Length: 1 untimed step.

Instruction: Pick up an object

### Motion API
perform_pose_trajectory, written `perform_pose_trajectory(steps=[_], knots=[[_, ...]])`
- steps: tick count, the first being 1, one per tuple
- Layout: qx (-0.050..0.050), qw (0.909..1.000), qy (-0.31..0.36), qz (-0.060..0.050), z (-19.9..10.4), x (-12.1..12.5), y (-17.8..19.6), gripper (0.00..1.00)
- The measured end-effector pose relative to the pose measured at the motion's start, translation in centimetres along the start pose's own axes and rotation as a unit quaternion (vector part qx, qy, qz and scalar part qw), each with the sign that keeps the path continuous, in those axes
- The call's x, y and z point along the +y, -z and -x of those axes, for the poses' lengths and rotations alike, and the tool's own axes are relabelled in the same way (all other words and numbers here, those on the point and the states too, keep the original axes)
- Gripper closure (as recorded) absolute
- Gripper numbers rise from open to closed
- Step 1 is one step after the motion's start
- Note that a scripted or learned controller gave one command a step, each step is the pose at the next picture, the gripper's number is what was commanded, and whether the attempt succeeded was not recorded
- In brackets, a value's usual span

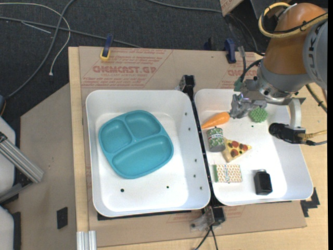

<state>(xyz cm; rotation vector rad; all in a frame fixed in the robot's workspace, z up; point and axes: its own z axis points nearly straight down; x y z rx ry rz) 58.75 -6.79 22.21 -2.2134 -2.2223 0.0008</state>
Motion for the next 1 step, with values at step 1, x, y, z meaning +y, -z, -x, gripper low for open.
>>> perform_pose_trajectory(steps=[1], knots=[[0.000,1.0000,0.000,-0.001,-4.90,-2.86,-0.87,1.00]])
